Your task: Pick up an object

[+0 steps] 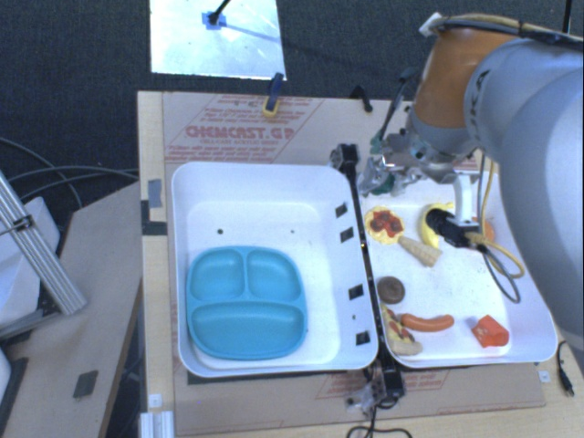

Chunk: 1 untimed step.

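Grey and orange-banded, the big robot arm is reaching in from three o'clock, its two-finger gripper hovering at the right white plastic bin's eleven o'clock corner; how it is set I cannot tell. Nothing is showing in its grasp, so by my reading the pick is yet to be made. Left of it, the blue divided plastic tray is lying in the left white bin. Candidates are sitting nearby: a yellow banana-like toy at four o'clock of the gripper, a red-topped pizza-slice toy at six o'clock, then a sausage toy, a red block and a brown round cookie toy.
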Available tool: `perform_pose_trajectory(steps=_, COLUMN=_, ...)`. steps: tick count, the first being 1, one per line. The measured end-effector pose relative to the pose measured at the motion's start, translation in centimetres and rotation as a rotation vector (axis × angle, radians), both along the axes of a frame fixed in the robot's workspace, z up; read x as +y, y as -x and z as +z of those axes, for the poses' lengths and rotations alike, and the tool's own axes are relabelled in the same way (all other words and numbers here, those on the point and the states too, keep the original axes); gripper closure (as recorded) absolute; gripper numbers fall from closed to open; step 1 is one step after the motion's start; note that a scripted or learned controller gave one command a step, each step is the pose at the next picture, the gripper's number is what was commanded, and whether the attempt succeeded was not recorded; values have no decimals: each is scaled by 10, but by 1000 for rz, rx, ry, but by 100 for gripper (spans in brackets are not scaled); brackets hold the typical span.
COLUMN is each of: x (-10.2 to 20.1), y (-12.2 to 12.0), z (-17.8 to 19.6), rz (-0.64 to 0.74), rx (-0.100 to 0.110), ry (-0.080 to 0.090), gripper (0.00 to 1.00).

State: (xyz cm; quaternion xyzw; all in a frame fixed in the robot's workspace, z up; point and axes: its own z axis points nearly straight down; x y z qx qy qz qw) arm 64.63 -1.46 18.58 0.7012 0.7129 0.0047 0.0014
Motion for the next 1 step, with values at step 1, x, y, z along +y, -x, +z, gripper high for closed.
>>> perform_pose_trajectory(steps=1, x=48, y=49, z=33, rz=-7, rx=6, ry=1, gripper=100)
